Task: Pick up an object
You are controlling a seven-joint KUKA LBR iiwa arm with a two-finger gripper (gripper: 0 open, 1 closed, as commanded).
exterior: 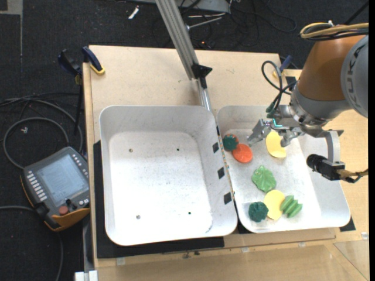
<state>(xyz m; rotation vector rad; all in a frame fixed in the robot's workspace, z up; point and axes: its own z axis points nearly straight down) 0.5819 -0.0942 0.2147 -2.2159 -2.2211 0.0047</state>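
My gripper [273,136] hangs over the back of the right bin [328,206], its two fingers spread apart and open. Just below and between them lies a pale yellow piece [276,147]; I cannot tell whether the fingers touch it. To its left sit an orange-red piece [242,154] and a small dark green piece [229,140], close together. A light green leafy piece [264,178] lies mid-bin. Near the front edge a dark green piece [256,211], a yellow round piece [273,202] and a bright green ridged piece [291,206] cluster.
The left bin [117,122] stands beside the right one, sharing a raised divider wall [222,168]. A metal pole [179,34] slants down to the bins' back junction. A black attachment [323,165] hangs off the wrist over the right bin's right side.
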